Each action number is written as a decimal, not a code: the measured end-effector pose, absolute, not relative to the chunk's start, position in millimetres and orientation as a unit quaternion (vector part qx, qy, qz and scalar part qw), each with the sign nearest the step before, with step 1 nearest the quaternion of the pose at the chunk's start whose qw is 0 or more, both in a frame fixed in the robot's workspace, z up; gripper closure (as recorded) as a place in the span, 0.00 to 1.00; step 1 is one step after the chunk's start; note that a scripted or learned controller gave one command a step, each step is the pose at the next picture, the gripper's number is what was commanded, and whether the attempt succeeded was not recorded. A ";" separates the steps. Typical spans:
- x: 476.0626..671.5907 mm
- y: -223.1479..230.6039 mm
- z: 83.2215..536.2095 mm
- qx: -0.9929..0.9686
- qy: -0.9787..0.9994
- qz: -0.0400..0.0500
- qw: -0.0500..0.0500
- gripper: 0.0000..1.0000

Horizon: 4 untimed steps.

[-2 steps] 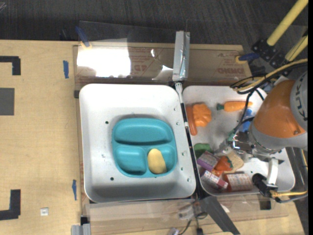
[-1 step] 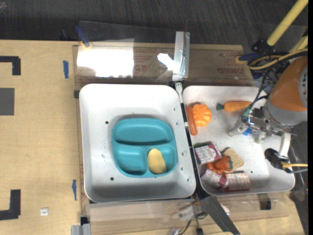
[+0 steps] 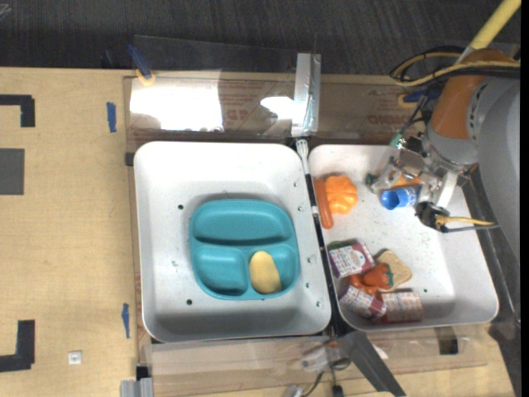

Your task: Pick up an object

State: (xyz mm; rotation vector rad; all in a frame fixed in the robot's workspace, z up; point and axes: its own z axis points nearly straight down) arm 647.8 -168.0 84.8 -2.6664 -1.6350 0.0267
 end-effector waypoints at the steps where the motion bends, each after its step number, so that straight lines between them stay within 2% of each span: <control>1: 650.7 -166.4 94.9 -0.852 -0.524 0.006 0.004 1.00; 2: 657.8 -143.0 85.5 -0.871 -0.491 0.017 0.008 1.00; 3: 666.8 -100.3 85.6 -0.962 -0.272 0.002 0.000 1.00; 4: 624.1 -57.4 212.1 -0.914 -0.405 -0.001 0.000 1.00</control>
